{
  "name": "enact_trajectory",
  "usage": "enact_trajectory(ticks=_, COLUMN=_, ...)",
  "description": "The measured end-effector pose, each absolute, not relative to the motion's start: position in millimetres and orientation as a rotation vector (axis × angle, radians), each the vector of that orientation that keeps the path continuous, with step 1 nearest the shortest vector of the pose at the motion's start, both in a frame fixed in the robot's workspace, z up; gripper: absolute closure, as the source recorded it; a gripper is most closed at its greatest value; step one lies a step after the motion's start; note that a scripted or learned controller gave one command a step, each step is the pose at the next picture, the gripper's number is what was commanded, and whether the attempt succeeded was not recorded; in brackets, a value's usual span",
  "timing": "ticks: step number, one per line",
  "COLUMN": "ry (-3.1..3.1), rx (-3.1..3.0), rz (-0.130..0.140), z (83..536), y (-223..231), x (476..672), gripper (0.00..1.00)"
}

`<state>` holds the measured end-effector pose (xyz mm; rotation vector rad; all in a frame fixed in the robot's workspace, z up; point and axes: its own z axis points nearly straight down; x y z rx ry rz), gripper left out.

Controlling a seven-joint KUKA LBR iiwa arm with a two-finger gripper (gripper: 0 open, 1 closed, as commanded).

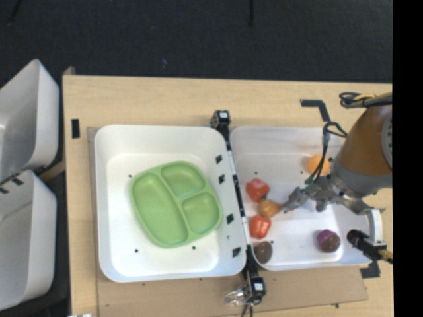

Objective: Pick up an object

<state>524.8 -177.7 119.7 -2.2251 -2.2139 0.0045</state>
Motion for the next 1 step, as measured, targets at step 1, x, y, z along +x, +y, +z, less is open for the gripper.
enact_trajectory(ticks=1, ry=-2.212, rx=-2.236, rz=-0.002, z=133.4, y=-179.2, x=526.6, gripper=1.00)
